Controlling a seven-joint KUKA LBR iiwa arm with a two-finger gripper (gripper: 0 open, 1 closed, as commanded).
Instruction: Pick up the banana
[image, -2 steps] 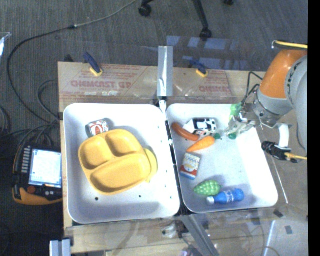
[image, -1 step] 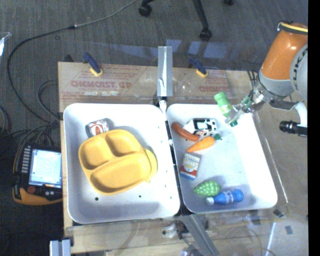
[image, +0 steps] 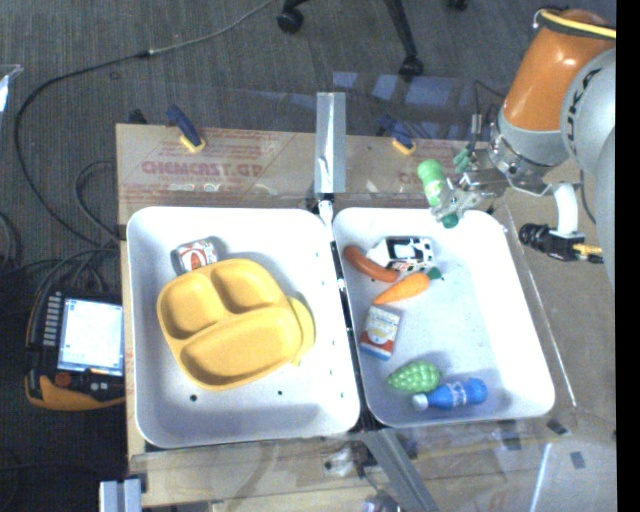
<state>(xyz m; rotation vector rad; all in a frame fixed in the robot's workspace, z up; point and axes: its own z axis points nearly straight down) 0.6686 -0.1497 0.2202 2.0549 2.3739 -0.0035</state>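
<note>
I make out no plain banana. A curved yellow strip (image: 306, 322) peeks out from under the right edge of the yellow divided plate (image: 230, 320) in the left bin (image: 150, 400); I cannot tell what it is. My gripper (image: 452, 203) hangs over the far rim of the right bin (image: 520, 330), well away from the plate. It is shut on a small green bottle (image: 433, 183), which sticks up and to the left from the fingertips.
A can (image: 195, 255) lies behind the plate. The right bin holds a red sausage (image: 365, 265), a black-and-white item (image: 405, 248), a carrot (image: 402, 288), a small box (image: 380, 330), a green knobbly piece (image: 413, 377) and a blue bottle (image: 455, 393).
</note>
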